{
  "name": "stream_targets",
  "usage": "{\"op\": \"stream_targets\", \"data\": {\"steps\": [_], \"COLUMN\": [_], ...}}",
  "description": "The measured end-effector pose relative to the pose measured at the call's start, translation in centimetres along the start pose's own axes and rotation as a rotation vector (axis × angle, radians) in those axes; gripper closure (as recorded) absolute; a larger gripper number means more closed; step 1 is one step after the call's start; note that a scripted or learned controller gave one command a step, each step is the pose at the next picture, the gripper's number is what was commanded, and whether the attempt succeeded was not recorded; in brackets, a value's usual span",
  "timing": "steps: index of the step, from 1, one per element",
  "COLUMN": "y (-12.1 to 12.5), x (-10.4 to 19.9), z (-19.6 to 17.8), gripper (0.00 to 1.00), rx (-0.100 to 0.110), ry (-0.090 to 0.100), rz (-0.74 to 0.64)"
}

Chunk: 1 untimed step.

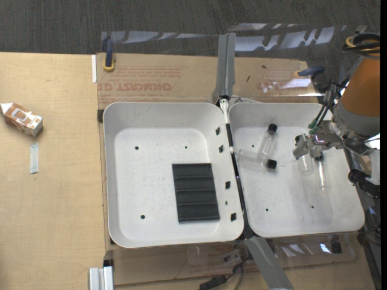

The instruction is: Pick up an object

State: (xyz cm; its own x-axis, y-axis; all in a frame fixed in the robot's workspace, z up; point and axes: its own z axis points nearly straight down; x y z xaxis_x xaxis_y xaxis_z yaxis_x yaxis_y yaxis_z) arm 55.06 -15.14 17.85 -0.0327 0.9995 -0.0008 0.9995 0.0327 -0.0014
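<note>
Hovering over right bin (338, 222), gripper (309, 150) state indeterminate; vials (268, 136) lying just left; black block (195, 192) resting in left bin (121, 222)

Left bin (121, 162): black ridged block (195, 192) occupies centre-right floor; rest of floor open. Right bin (338, 222): two clear vials (268, 139) (257, 160) crowd upper-left, gripper (308, 153) over right side; lower floor open.

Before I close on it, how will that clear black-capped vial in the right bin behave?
The vial looks like clear, smooth plastic or glass, so probably light and slippery. It lies on its side on the flat right bin floor, so a nudge may roll it.
</note>
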Motion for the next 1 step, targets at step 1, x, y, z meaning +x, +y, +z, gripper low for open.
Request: {"op": "stream_targets", "data": {"steps": [1], "y": [6.86], "x": [3.28], "z": [-2.64], "gripper": [1.0], "rx": [0.0], "ry": [-0.001], "rz": [-0.018]}}
